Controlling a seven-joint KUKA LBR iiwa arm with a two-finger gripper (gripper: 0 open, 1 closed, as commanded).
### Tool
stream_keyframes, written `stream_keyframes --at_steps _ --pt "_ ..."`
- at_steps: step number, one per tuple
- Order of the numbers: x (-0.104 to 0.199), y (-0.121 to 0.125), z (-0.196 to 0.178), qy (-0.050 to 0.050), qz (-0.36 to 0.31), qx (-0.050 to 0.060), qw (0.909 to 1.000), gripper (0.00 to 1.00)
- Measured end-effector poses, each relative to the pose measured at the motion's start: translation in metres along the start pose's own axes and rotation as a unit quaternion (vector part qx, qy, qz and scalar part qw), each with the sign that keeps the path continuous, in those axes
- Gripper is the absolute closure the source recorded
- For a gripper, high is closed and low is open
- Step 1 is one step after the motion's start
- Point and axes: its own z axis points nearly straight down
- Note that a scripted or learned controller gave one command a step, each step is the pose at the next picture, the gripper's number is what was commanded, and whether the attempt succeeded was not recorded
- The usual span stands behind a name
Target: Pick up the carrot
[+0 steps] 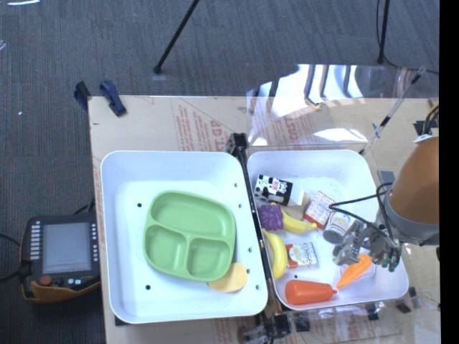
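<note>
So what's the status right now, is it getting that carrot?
Gripper low in right bin, directly over carrot's upper end. Carrot lying in bin, near front right corner. Small can and orange bottle close by.

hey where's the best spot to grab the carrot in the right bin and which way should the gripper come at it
Probably across the thick middle of the carrot, coming from above. It lies flat and slanted near the right bin's front right corner, tip pointing down-left towards the orange bottle. Set the fingers crosswise to its length; the bin floor on both long sides looks free. The gripper is right beside its upper end.
</note>
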Motion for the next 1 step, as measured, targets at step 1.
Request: stream_keyframes --at_steps 1 --pt "-0.0017 0.0007 -0.0076 0.001 0.003 -0.001 1.0000 1.00"
